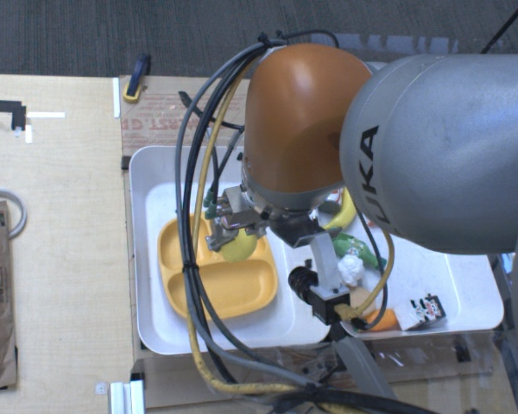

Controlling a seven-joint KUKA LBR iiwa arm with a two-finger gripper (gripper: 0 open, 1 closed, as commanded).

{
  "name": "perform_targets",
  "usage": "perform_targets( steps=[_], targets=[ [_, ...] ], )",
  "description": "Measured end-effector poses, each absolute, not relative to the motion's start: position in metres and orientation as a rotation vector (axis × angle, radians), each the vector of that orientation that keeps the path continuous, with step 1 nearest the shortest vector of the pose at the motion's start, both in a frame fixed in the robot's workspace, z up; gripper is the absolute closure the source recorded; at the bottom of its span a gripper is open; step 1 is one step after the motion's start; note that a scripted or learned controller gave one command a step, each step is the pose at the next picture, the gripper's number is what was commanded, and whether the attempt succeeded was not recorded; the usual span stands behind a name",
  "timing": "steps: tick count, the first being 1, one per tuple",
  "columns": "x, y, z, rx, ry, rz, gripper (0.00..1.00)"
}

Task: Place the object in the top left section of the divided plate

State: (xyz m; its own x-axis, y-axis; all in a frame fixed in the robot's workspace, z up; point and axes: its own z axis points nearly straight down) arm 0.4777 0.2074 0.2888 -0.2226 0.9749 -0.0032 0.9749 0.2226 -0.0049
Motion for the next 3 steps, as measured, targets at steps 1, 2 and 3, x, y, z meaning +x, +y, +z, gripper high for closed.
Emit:
perform_targets(
  steps=[1, 2, 3],
  targets=[
    [0.542, 0.185, 0.335, -2.383, -2.05, 0.007, 1.0],
    [0.542, 0.185, 0.343, -2.381, -2.053, 0.016, 1.0],
    [0.499, 0.224, 0.146, -2.409, -2.017, 0.011, 1.0]
  ],
)
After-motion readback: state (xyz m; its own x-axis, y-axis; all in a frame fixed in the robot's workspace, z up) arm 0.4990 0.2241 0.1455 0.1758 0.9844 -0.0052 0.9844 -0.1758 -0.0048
